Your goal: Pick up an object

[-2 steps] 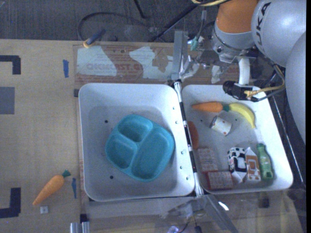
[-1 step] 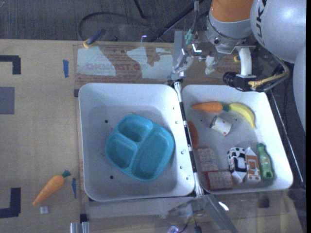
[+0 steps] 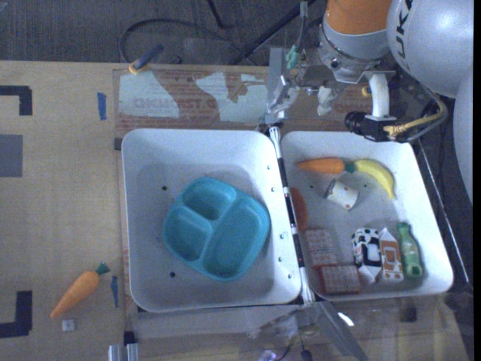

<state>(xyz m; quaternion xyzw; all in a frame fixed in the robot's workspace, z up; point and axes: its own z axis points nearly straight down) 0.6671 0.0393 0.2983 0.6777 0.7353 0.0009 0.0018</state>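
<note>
My gripper [image 3: 276,96] hangs beyond the back rims of the two bins, over the seam between them and above the brown board. The right bin [image 3: 432,224] holds a toy carrot [image 3: 322,165], a yellow banana [image 3: 378,176], a small white cup [image 3: 342,194], a reddish piece [image 3: 298,205] against its left wall, two pink waffle-like squares [image 3: 322,245], a black-and-white carton [image 3: 367,250], an orange-and-white carton [image 3: 390,256] and a green bottle [image 3: 410,250]. None of them touches the gripper.
The left bin [image 3: 146,164] holds a teal divided plate [image 3: 216,228]. A second toy carrot [image 3: 75,292] lies on the bench outside the bins at the lower left. Cables and the arm's grey body [image 3: 428,28] crowd the upper right.
</note>
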